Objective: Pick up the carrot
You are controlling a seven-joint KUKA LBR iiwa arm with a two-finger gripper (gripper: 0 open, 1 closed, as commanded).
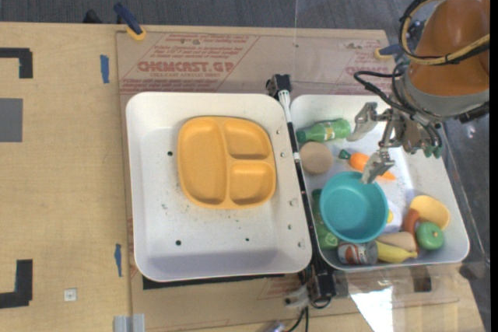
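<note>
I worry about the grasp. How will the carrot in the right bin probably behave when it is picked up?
The carrot looks like a small moulded toy, so probably stiff and light. Its tapered, glossy shape may slip from the gripper fingers. It lies beside the teal bowl, so a push could roll it against the rim.

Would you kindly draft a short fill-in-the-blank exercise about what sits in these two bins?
The yellow sectioned plastic plate lies in the ____ white bin.
The round bowl in the right white bin is coloured ____.
The small orange toy carrot lies beside the robot's ____.

Missing words: left; teal; hand
</note>
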